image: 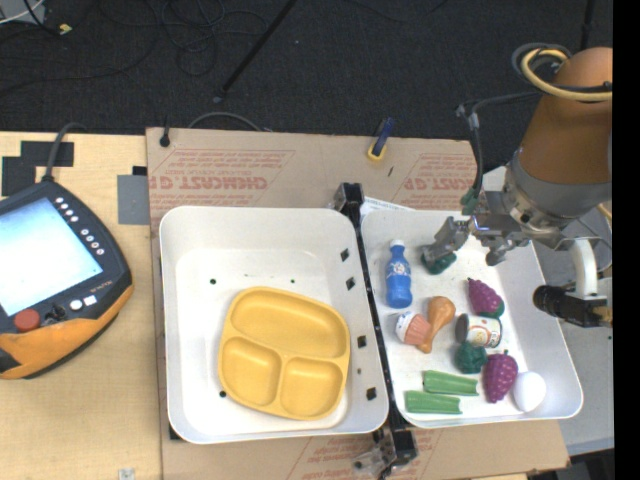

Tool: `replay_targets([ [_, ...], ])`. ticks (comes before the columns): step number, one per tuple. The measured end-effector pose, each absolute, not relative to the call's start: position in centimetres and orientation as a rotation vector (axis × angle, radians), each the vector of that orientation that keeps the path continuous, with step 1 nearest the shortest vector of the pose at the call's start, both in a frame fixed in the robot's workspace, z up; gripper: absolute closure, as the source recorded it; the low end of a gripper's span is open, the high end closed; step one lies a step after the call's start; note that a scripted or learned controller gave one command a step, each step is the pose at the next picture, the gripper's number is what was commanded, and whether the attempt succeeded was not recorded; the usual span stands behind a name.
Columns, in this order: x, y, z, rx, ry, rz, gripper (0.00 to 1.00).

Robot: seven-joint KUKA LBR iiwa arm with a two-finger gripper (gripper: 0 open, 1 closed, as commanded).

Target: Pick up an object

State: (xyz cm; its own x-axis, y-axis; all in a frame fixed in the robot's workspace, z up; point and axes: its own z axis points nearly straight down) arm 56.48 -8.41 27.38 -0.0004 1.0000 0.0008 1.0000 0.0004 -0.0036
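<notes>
My gripper (472, 242) hangs over the back of the right bin (570, 393), its two fingers spread open with nothing between them. A dark green toy (438, 261) lies just under the left finger (447, 234). The right bin also holds a blue bottle (399, 275), an orange drumstick (438, 318), a purple grape bunch (485, 296), a small can (482, 332), a second grape bunch (499, 375), a white egg (528, 391) and green bean pods (449, 382).
The left bin (200, 238) holds a yellow divided plate (285, 353). A black divider (370, 308) runs between the bins. A teach pendant (50, 268) lies at the far left. A blue and yellow clamp (380, 140) sits on the cardboard behind the bins.
</notes>
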Motion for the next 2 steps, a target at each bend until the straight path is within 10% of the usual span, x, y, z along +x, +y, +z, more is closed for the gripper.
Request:
replay_targets([
  [1,52.4,-8.6,10.9,-2.21,-2.21,0.018,0.0],
  [2,52.7,-9.0,12.8,-2.229,-2.204,0.006,1.0],
])
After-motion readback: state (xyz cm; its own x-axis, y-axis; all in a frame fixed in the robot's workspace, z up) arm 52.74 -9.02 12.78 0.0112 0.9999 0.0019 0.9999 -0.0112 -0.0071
